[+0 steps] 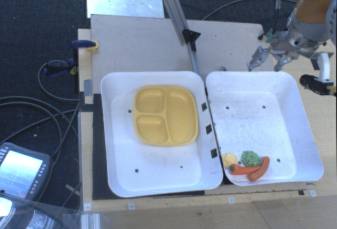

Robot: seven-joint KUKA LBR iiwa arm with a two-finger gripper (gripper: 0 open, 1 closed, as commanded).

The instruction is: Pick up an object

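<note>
Small toy foods lie in the front left corner of the right bin (pixel 295 101): a pale yellow piece (pixel 229 159), a green broccoli-like piece (pixel 250 158), an orange carrot (pixel 241 169) and a red-brown sausage (pixel 260 168), all touching or nearly so. My gripper (pixel 269 59) hangs above the right bin's back rim, far from them, open with nothing between its fingers. The orange band and grey wrist rise behind it at the upper right.
The left bin (pixel 118 165) holds a yellow three-compartment plate (pixel 165 115). A grey pole (pixel 174 4) slants down to the bench between the bins' back edges. Cables and a pendant lie on the floor at left; clamps sit on the bench's left edge.
</note>
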